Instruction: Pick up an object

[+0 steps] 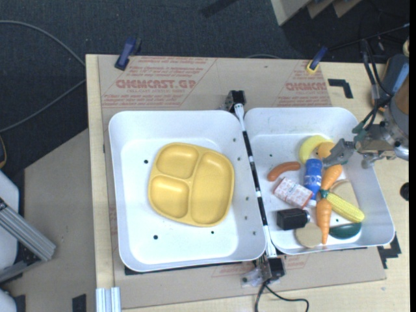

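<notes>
The right bin (374, 194) holds a pile of toy food. In it lie a yellow banana (312, 146), a red sausage (284, 170), a blue bottle (313, 174), two carrots (331, 176) (323, 217), a yellow corn cob (345, 207), a pink-and-white packet (292, 192), a black box (292, 218), a green piece (346, 231) and a tan disc (310, 238). My gripper (357, 150) hangs over the bin's upper right part, close to a small orange piece (338, 150) beside the banana. I cannot make out whether it touches that piece.
The left bin (130, 142) holds a yellow divided plate (192, 184). A black clamp (235, 99) sits at the top of the ridge between the bins. Cables hang behind the arm at the upper right.
</notes>
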You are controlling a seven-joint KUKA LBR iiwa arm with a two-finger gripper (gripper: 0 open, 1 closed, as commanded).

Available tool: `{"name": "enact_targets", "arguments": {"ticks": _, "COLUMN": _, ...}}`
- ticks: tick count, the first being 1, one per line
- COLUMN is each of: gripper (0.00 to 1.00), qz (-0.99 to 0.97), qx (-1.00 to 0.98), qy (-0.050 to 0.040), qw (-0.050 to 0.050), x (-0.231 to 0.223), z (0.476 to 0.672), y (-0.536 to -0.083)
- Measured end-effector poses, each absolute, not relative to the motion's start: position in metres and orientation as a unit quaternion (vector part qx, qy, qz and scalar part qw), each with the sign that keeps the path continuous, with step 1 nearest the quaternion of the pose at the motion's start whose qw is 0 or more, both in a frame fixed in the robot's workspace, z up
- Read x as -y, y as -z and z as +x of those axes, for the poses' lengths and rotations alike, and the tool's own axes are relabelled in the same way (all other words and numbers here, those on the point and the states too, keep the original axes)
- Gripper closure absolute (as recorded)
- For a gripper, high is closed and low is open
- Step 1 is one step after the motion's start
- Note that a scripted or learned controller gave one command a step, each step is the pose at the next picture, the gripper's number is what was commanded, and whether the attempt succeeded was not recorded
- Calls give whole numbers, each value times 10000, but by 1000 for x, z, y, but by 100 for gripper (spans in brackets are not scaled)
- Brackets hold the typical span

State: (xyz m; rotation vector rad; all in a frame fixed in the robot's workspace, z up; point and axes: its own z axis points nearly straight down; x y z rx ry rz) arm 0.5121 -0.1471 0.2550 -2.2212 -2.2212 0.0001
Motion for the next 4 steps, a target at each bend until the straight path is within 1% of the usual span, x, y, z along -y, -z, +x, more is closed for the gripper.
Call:
{"name": "enact_targets", "arguments": {"ticks": 1, "gripper": 0, "qz": -7068, "qx": 7074, "qy": -5, "qw": 14, "x": 106, "z": 557, "y": -108}}
{"name": "enact_targets", "arguments": {"ticks": 2, "gripper": 0, "qz": -7073, "qx": 7069, "qy": -2, "qw": -11, "x": 164, "z": 612, "y": -85}}
{"name": "enact_targets", "arguments": {"ticks": 3, "gripper": 100, "qz": -7072, "qx": 7070, "qy": 8, "qw": -20, "x": 163, "z": 613, "y": -95}}
{"name": "enact_targets", "arguments": {"ticks": 4, "gripper": 0, "qz": -7073, "qx": 7069, "qy": 7, "qw": -17, "x": 163, "z": 613, "y": -95}}
